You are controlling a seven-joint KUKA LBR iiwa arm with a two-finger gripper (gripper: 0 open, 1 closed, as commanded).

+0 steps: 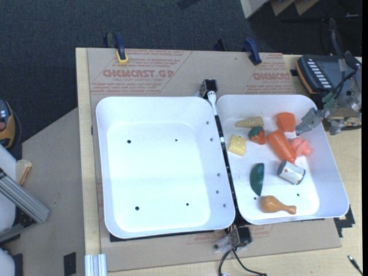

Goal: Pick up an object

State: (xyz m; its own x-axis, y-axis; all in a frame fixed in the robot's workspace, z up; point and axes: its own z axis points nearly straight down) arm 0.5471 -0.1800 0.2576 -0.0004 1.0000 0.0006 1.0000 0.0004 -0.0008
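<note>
My grey two-finger gripper [306, 123] hung over the right shallow white plastic bin [328, 171]. It was beside the orange plastic carrot [280, 145].

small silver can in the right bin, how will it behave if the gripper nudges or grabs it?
The can lies on its side, so a nudge would probably roll it across the right bin. Its rounded, shiny wall looks smooth, so fingers may slip unless they close squarely. It sits close to the orange carrot, which might get bumped.
</note>
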